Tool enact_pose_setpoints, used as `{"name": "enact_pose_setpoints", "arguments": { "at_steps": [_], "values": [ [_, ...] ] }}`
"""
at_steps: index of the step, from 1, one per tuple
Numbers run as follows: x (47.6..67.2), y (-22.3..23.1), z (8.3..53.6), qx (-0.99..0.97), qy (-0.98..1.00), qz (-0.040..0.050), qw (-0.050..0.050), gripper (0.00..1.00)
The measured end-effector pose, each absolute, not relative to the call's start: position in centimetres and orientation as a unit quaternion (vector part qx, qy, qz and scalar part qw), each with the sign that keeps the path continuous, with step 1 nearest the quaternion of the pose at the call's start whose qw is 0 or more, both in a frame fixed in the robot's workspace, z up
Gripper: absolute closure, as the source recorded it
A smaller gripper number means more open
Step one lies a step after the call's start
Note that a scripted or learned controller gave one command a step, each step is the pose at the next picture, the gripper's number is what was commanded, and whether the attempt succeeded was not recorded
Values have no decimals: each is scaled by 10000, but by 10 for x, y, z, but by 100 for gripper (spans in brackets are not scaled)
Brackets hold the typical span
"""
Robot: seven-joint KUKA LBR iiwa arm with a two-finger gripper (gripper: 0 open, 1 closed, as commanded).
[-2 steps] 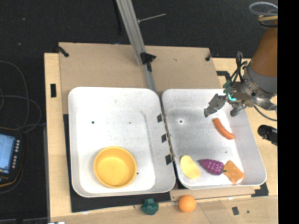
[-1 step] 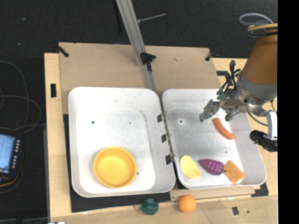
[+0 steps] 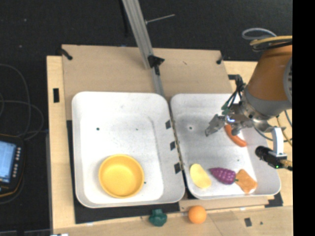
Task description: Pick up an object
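From the overhead camera, the desk [image 3: 118, 73] carried two shallow white bins side by side. The left bin [image 3: 118, 117] held a yellow bowl [image 3: 121, 175], which sat upright near its front edge, toward the left corner. The right bin [image 3: 202, 112] held several small items. Along its front wall lay a pale yellow piece [image 3: 200, 176], a purple bumpy piece [image 3: 222, 175] just beside it, and an orange chunk [image 3: 246, 180] next to that, toward the bin's right front corner.

The arm [image 3: 269, 80] reached in from the right, its orange band standing over the right bin's far right side. The tool [image 3: 224, 127] hung low over the right bin, in its right half and well back from the three pieces at the front. One dark finger [image 3: 213, 126] pointed down and to the left. An orange-red elongated object [image 3: 236, 138] lay right under the tool, its upper end meeting the fingers and its lower end sticking out toward the right wall. Whether the fingers were spread or closed, and whether they gripped that object, I could not tell, because the wrist hid the gap.

Outside the bins, on the desk's front strip, an orange ball [image 3: 197, 214] rested below the right bin, and a small dark green thing [image 3: 158, 218] sat just to its left. A grey metal pole [image 3: 140, 31] rose from behind the seam between the bins.
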State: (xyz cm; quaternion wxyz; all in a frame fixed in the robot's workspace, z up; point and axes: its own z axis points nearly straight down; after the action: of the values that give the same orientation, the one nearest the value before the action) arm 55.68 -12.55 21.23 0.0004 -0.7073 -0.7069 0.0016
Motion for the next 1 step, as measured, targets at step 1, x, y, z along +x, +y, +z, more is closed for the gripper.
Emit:
{"name": "enact_pose_setpoints", "arguments": {
  "at_steps": [1],
  "values": [
    [553, -126, 153, -7074, -7068, -1, -2, 0]
  ]
}}
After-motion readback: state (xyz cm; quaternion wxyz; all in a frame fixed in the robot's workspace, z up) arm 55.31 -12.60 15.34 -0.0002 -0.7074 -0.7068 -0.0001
